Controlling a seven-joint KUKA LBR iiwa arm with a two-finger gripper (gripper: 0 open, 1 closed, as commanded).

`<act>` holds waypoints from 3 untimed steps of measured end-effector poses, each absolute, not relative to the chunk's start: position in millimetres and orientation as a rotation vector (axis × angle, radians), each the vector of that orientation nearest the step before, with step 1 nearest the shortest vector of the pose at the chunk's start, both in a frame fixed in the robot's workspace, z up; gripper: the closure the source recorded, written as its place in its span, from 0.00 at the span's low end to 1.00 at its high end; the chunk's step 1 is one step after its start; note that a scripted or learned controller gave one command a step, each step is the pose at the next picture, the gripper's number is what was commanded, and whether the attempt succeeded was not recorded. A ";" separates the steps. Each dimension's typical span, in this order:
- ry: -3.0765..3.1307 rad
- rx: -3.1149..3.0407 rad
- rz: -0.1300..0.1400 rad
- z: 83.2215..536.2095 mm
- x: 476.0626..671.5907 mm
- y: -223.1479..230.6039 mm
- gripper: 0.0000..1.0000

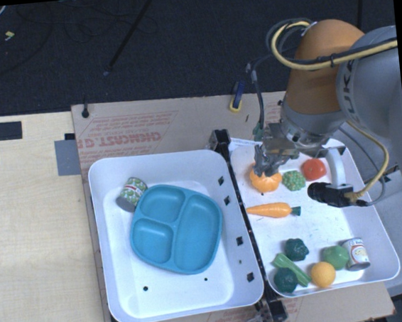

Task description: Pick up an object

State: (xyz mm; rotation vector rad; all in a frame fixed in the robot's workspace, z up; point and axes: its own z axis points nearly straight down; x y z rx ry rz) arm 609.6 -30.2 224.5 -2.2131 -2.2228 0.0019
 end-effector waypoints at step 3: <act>-2.224 -2.217 0.001 236.8 615.3 103.4 1.00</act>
